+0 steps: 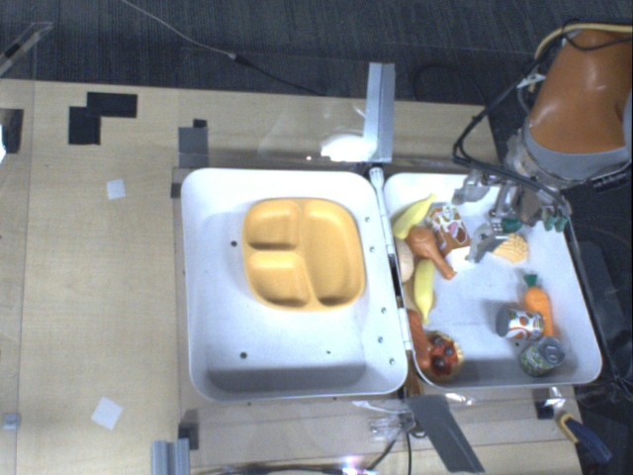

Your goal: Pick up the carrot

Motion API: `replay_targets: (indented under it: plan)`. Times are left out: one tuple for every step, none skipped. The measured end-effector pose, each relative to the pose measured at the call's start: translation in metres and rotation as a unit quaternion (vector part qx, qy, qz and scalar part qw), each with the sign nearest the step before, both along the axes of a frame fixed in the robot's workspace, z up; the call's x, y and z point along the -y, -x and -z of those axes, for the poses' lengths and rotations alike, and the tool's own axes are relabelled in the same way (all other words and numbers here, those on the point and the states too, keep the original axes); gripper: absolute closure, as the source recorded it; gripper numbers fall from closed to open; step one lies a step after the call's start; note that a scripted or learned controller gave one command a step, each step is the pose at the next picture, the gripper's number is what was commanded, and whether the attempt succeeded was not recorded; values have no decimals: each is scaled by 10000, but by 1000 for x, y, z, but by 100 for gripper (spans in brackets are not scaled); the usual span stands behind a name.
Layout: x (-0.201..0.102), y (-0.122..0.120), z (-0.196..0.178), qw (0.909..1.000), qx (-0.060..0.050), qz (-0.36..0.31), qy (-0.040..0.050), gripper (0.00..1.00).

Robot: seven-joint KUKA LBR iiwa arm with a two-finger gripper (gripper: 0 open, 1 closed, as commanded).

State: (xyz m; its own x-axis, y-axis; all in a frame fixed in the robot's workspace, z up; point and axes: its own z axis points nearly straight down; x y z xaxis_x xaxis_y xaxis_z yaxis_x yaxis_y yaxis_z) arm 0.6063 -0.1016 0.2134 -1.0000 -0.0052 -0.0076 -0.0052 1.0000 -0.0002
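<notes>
Your carrot (pixel 537 303) lies in the right bin (pixel 584 364), near its right wall, orange with a green top pointing toward the far side. Just below it sit a small can (pixel 517 324) and a round dark-topped thing (pixel 541 356). Your end effector (pixel 504 228) hangs over the far part of the same bin, above and left of the carrot and apart from it; whether it is open or closed, you cannot tell from here. A yellow wedge (pixel 511 249) lies just beside it. Along the bin's left wall you have bananas (pixel 423 283) and a drumstick (pixel 432 249). The left bin (pixel 213 364) holds a yellow divided tray (pixel 302 252) on the tabletop (pixel 89 295).
</notes>
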Motion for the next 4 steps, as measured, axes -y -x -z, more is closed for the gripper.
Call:
replay_targets:
  plan:
    - [50, 22, 93, 9968, 100, 791, 12, 0]
    - [89, 54, 105, 9992, 291, 270, 61, 0]
    - [102, 83, 123, 9948, 54, 1021, -1, 0]
    - [69, 91, 123, 9922, 50, 1246, 7, 0]
